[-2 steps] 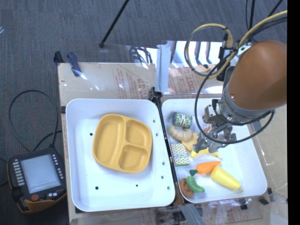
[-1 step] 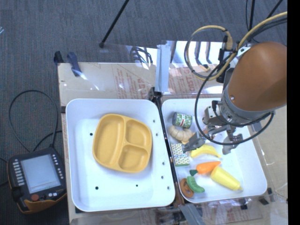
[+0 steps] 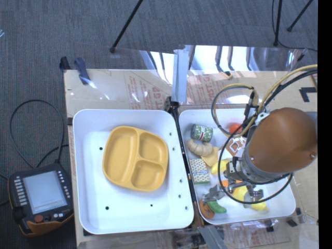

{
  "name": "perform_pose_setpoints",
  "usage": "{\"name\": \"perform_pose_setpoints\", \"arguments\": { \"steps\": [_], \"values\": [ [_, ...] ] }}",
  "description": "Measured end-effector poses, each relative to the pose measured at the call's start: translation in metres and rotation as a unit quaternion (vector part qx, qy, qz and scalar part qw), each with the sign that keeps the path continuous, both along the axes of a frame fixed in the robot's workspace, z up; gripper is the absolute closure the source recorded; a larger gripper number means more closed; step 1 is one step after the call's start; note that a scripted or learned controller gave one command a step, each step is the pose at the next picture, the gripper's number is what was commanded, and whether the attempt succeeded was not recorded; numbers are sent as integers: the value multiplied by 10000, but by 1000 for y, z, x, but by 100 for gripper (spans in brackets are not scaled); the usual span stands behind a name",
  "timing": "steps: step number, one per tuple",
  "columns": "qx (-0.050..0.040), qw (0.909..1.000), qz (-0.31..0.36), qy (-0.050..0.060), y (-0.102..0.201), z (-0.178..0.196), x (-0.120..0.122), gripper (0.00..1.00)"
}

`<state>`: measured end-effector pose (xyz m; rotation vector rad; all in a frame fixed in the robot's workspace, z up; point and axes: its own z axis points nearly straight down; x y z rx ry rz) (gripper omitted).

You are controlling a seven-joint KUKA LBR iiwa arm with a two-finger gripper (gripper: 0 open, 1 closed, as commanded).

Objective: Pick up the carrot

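My arm (image 3: 280, 139) low over right bin (image 3: 288, 207), since carrot (image 3: 212, 208) lies in its near-left corner beside toy food; gripper (image 3: 217, 193) just above carrot; grip state: cannot tell; yellow plate (image 3: 136, 158) alone in left bin (image 3: 88, 191).

The carrot (image 3: 207, 209) is a small orange piece with a green end; it lies flat in the right bin (image 3: 288, 207), at that bin's near left corner, close against the wall; its green end points right; partly shadowed, details unclear.
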<state>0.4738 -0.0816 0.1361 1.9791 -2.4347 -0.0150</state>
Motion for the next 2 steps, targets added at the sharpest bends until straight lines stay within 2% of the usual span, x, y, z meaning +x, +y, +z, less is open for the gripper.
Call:
{"name": "perform_pose_setpoints", "arguments": {
  "steps": [1, 2],
  "values": [
    [2, 10000, 38, -11, -13, -51, 16, 0],
    [21, 10000, 76, -13, -9, -42, 17, 100]
  ]
}}
